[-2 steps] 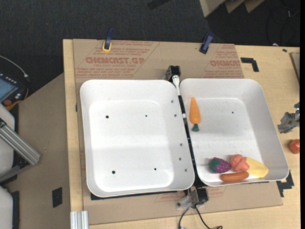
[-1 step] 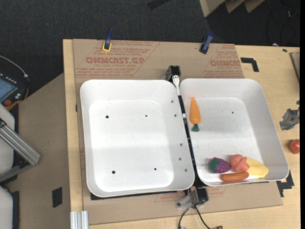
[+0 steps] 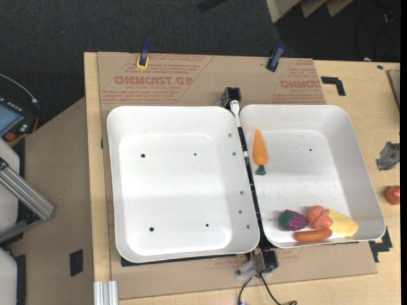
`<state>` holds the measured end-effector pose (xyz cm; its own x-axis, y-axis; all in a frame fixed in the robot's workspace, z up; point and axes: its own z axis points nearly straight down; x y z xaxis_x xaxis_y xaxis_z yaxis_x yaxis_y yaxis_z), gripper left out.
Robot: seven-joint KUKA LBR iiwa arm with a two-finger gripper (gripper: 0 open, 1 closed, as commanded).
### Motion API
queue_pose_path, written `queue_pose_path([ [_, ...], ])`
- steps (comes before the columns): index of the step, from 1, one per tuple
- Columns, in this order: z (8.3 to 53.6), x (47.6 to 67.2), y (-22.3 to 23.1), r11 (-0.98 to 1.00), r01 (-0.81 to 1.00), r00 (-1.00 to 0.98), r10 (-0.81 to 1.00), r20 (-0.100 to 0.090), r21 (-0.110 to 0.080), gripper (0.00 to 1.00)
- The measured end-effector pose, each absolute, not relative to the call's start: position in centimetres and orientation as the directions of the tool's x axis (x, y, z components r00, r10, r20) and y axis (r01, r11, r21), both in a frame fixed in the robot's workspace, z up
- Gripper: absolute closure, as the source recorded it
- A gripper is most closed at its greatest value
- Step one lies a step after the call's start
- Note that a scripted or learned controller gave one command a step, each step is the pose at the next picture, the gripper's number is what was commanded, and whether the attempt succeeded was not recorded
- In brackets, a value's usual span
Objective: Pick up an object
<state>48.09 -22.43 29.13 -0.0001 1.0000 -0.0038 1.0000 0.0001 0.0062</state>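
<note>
Here the carrot (image 3: 260, 147) lies in the right bin (image 3: 356, 164) — jaws (image 3: 388, 156) well apart at right, state unclear.

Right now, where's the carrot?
The carrot lies in the right bin, near its left wall toward the far side, apart from the cluster of toy foods at the bin's near edge.

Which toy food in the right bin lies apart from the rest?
The orange carrot, alone by the bin's left wall. The purple grapes, pink piece, yellow piece and sausage cluster at the near edge.
</note>
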Motion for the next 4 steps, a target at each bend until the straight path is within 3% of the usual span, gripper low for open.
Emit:
queue_pose_path([
  [4,33.2,48.4,-22.5,0.003,1.0,-0.003,1.0,-0.012,0.019,1.0],
])
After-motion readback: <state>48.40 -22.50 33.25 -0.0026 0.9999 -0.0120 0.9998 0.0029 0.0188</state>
